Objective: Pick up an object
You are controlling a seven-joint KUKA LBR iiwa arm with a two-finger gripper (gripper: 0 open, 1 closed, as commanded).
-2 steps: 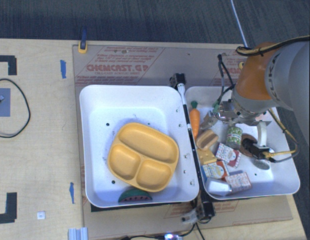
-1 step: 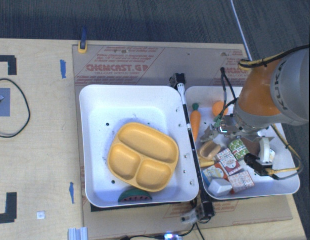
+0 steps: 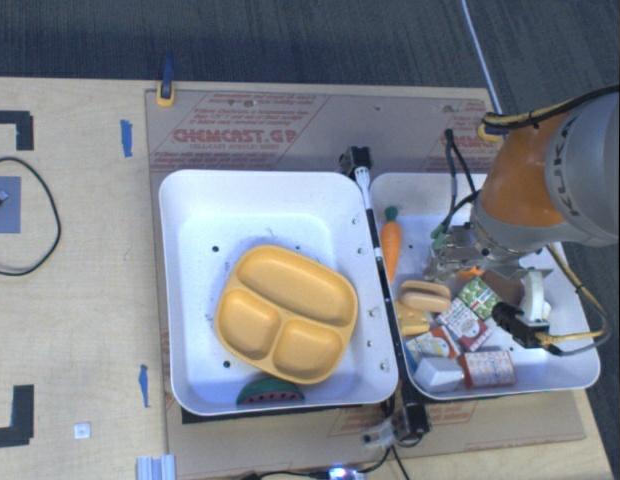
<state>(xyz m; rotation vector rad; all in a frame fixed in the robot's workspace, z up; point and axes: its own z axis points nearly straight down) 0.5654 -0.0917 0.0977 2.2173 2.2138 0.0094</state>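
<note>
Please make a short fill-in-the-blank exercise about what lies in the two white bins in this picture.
1. The yellow tray lies in the ____ bin.
2. The tray has ____ compartments.
3. The carrot lies in the ____ bin.
4. The arm hangs above the ____ bin.

Answers: left; three; right; right

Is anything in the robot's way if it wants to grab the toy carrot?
Nothing visible blocks it. The orange toy carrot lies against the left wall of the right white bin, uncovered on top. The gripper sits just right of it, over the pile of small packets.
</note>
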